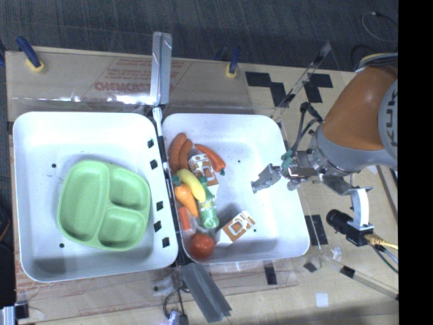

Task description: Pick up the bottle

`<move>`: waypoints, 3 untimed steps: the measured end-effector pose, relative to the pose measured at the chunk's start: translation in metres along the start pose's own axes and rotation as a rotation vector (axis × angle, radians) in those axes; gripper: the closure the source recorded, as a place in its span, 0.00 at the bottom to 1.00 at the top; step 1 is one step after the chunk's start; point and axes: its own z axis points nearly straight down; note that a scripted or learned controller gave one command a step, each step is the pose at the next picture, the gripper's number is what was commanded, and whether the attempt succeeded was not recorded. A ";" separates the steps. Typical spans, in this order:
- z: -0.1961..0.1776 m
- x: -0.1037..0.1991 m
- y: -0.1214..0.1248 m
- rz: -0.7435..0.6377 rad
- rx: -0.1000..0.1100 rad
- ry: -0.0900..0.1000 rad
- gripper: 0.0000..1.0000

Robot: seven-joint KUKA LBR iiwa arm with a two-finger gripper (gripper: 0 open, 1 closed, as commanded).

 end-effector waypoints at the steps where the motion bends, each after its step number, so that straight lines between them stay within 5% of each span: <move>1: 0.072 0.021 -0.013 -0.051 0.000 0.000 0.00; 2: 0.057 0.060 0.011 0.373 0.000 0.000 0.00; 3: 0.151 0.087 -0.004 0.419 0.001 0.001 0.00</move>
